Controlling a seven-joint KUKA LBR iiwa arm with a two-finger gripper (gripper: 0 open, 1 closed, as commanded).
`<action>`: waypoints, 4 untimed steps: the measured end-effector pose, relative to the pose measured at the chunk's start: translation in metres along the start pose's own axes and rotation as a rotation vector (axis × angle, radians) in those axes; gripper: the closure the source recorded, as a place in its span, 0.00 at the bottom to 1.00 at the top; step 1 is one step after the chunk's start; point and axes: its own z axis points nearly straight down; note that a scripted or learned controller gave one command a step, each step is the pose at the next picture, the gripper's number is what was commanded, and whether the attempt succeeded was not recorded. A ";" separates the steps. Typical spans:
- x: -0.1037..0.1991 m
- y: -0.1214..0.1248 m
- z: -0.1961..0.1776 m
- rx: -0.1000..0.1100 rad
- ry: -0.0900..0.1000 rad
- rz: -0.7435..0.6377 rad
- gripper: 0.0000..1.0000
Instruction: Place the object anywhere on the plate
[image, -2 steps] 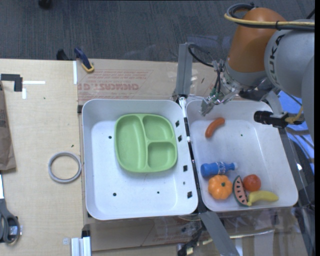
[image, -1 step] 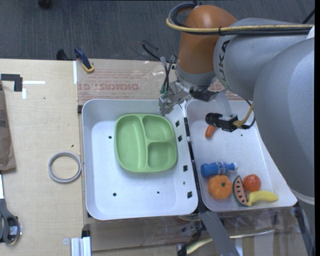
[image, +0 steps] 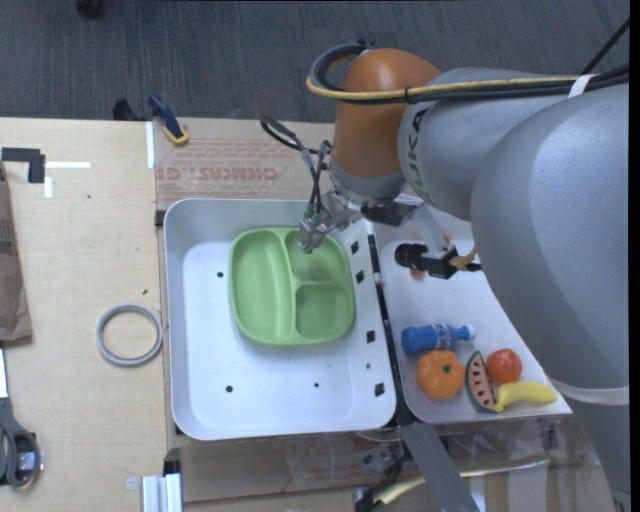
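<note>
Green plate (image: 280, 295) (three compartments), white bins (image: 190, 340), orange pumpkin (image: 439, 374), blue bottle (image: 436, 338)

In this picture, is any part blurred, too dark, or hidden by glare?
In the camera view, the light is even and soft; the green plate and the toy fruit are sharp. The arm looms large and slightly soft at the right. The gripper is small and dark, its details hard to read. No strong glare on the white bin.

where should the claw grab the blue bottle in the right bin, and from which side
Judging by its pose, grip the blue bottle across the middle of its body, coming straight down. It lies on its side, long axis running left to right in the view, so the fingers should close across its width. The small pumpkin sits close on its near side, leaving little room there.
</note>
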 end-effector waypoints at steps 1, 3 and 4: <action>-0.035 -0.048 -0.160 0.000 -0.001 0.291 1.00; -0.052 -0.035 -0.059 0.000 -0.001 0.382 1.00; 0.013 0.008 -0.036 0.000 0.000 0.268 1.00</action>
